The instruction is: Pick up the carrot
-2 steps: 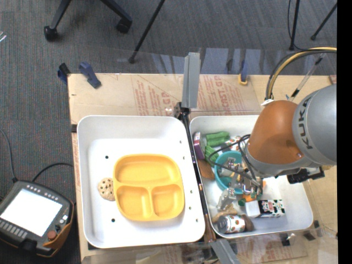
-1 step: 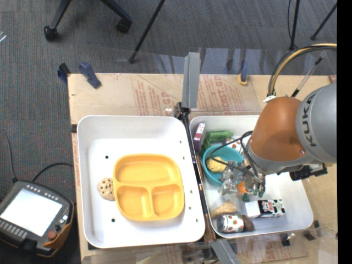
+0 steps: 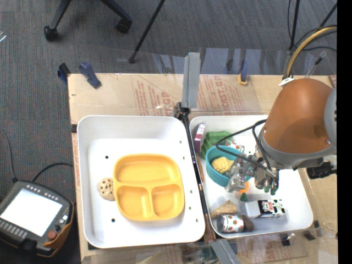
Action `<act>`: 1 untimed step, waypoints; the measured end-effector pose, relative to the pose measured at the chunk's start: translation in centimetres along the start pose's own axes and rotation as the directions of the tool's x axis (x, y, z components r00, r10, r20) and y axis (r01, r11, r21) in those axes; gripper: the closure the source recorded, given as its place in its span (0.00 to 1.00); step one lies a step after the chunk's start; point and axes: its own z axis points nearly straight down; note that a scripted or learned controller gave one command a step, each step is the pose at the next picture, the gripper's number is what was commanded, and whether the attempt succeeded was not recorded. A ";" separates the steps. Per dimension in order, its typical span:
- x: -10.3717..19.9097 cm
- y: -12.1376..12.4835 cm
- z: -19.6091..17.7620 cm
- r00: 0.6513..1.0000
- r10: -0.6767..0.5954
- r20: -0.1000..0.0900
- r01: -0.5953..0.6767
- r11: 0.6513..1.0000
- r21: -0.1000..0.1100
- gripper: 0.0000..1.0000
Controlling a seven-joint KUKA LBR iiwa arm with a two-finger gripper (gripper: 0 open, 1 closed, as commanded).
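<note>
The carrot point(image 3: 243, 188) shows as a small orange piece with a green end in the middle of the right bin point(image 3: 301, 212), just right of a teal bowl point(image 3: 212, 169). My gripper point(image 3: 240, 179) hangs straight over it, reaching down from the grey and orange arm point(image 3: 300, 122). The gripper's metal tip covers the carrot's upper part, so most of the carrot is hidden. Whether it touches the carrot is unclear.
The teal bowl holds a corn cob point(image 3: 221, 163). A green item point(image 3: 218, 138) and a purple packet point(image 3: 199, 132) lie behind it. A white carton point(image 3: 269, 208), a can point(image 3: 232, 223) and a tan piece point(image 3: 225, 208) crowd the front. The left bin point(image 3: 91, 147) holds a yellow tray point(image 3: 148, 187) and a cookie point(image 3: 106, 188).
</note>
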 end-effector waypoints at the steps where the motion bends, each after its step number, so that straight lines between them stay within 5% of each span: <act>1: 1.1 -0.7 -3.6 0.915 -0.402 -0.011 0.402 0.915 -0.002 1.00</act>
